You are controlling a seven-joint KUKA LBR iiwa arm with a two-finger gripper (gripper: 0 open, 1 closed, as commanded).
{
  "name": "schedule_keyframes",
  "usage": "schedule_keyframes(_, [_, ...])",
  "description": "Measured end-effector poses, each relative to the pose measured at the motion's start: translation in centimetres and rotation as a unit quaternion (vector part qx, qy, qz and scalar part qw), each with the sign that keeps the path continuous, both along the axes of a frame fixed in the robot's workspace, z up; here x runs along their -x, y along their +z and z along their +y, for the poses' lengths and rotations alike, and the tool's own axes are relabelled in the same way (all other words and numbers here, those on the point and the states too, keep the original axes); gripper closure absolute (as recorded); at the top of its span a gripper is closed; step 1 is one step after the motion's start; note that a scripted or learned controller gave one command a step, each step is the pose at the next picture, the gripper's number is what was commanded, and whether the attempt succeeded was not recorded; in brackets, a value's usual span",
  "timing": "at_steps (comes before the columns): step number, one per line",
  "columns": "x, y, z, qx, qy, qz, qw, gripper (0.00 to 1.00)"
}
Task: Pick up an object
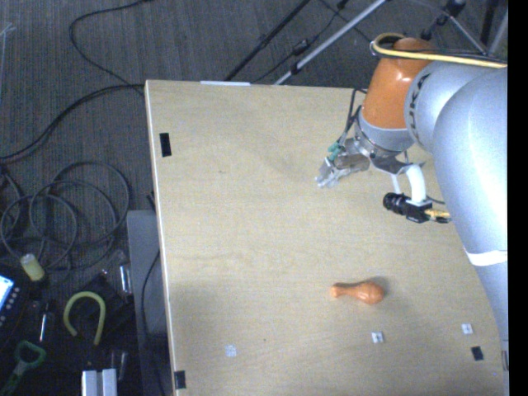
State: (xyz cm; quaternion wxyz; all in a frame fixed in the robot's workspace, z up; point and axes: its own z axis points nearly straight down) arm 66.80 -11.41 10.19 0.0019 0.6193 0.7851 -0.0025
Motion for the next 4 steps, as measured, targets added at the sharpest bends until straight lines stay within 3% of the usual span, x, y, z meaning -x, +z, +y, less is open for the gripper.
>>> schedule_keyframes(1, [0.0,0.0,0.0,0.0001,0.0,0.0,1.0,0.0])
schedule_keyframes(2, [0.0,-1.8,1.0,-0.0021,0.077,0.001,0.997,0.0])
schedule_keyframes(3, [0.0,3.9,-2.5,-0.0021,-0.058,0.0,0.9983,0.0])
schedule_keyframes(4, [1.2,8.0,-11.0,-0.0014,-0.179,0.0,0.9839,0.0])
